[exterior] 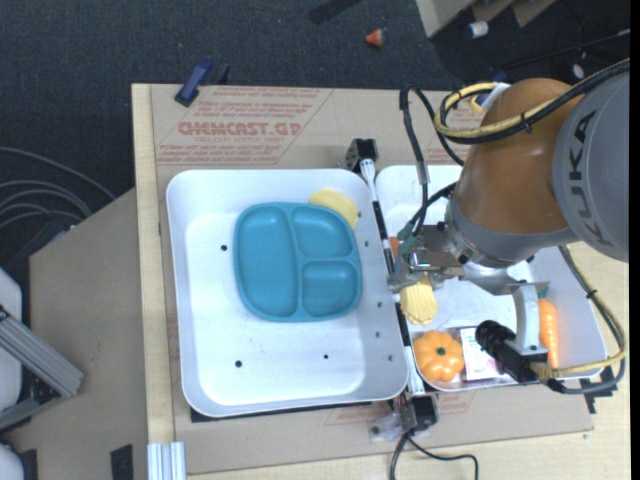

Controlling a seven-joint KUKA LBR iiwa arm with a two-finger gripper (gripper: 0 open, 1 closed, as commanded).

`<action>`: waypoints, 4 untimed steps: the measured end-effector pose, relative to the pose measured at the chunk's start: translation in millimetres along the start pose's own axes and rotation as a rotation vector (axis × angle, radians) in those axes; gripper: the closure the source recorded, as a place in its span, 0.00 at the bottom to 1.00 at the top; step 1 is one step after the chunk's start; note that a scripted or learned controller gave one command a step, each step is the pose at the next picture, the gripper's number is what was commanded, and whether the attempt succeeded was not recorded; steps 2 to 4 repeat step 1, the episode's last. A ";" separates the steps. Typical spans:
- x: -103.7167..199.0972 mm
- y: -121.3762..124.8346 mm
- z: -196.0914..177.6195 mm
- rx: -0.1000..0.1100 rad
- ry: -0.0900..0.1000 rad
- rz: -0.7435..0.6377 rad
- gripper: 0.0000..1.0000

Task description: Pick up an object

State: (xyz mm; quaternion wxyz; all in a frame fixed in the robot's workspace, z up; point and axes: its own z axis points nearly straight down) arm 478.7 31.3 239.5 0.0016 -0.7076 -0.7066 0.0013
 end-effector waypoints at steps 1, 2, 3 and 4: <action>-7.9 0.6 -37.3 -0.004 0.000 -0.002 1.00; -7.9 0.6 -37.3 -0.004 0.000 -0.002 1.00; -7.9 0.6 -37.3 -0.004 0.000 -0.002 1.00; -7.9 0.6 -37.3 -0.004 0.000 -0.002 1.00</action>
